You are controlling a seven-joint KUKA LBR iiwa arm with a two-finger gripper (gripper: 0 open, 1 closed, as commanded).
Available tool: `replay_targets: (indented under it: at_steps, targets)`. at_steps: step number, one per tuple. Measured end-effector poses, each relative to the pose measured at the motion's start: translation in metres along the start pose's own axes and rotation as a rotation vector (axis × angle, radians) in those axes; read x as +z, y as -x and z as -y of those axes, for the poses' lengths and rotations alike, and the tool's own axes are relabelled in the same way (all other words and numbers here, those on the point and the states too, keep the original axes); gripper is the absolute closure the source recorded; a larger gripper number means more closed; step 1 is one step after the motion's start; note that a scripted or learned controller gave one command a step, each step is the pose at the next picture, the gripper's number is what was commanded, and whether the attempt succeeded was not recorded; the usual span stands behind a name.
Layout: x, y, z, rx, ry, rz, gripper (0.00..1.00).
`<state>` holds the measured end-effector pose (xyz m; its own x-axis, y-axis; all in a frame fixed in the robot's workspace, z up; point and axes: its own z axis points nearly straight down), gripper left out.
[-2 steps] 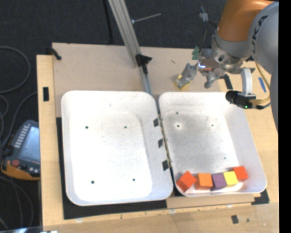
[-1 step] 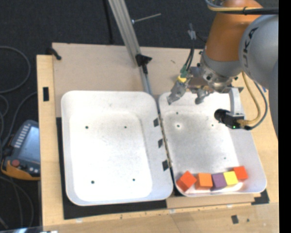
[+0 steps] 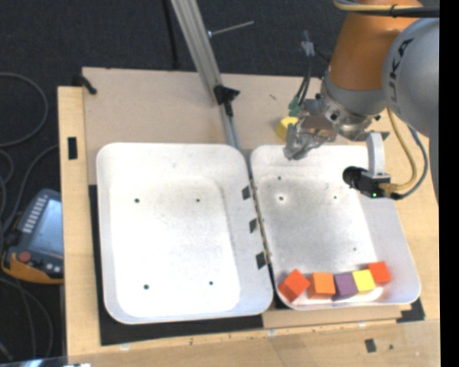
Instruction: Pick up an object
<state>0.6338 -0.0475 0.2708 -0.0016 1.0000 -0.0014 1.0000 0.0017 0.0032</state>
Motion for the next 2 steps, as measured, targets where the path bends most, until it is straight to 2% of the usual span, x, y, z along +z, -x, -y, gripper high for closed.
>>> replay_targets:
  at_steps: [1,2]
  targets:
    - [0.002,-0.044,0.048,-0.004,-0.004,-0.002,1.0]
    - [0.064,-0.107,0.111,-0.006,-0.012,-0.003,1.0]
